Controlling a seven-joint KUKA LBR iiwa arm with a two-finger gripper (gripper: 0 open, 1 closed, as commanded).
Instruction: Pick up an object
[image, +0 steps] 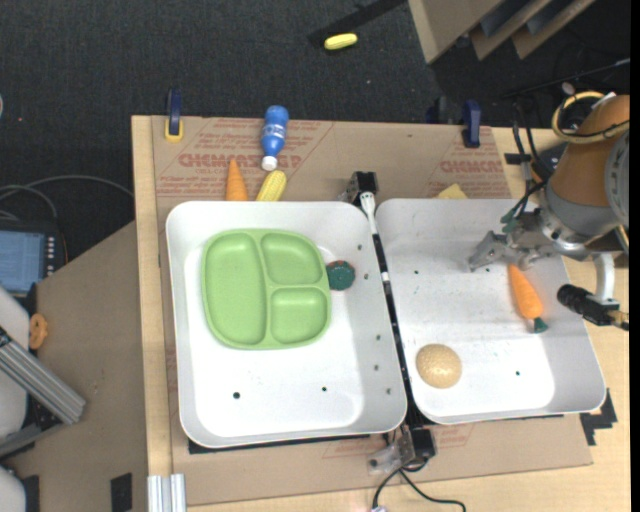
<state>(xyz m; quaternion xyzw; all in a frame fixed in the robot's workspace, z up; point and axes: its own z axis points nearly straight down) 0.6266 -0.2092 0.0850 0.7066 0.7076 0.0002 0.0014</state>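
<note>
White bins (290, 405): smooth plastic, slight sheen. Green divided tray (265, 288): matt plastic. Table (330, 135): printed cardboard, matt. Carrot (526, 294): glossy plastic.

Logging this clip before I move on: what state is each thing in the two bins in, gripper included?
Gripper: low over the right bin, just above the carrot, holding nothing visible.
Carrot: lying flat in the right bin.
Tan ball: resting in the right bin, untouched.
Green divided plate: flat in the left bin.
Small dark green object: beside the plate's right edge.
</note>
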